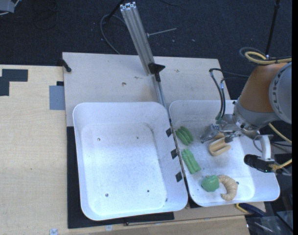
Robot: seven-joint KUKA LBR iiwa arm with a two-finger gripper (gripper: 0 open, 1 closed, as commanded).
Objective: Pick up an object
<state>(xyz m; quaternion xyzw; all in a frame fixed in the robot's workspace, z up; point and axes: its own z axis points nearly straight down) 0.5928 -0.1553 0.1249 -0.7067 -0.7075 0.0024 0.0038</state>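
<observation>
Reaching in from the right edge of the bench, the grey arm (266,94) with its orange band bends down over the right bin (259,192). Its gripper (218,135) hangs low in the middle of that bin, toward the right wall, just above a small tan object (219,147) that lies on the bin floor. The metal fingers (208,135) point toward the dividing edge between the two bins, and whether they are spread or closed cannot be told from this angle; nothing is seen held between them. The tan object sits right under the gripper, touching or nearly touching it; which of the two I cannot tell.

Along the left wall of the right bin lie two green ridged pieces: the upper green piece (184,135) near the middle of that wall, and the lower green piece (191,160) just below it, both slanted. Near the front edge of the right bin a green rounded object (210,183) rests just beside a tan curved object (229,187), the two touching or nearly so.

The left bin (85,131) stands against the right one, their rims meeting at three small black clips (173,153). A metal rail (139,38) slants up from the bench's back part, behind the bins. A black cable (220,89) loops near the back right corner of the bench.
</observation>
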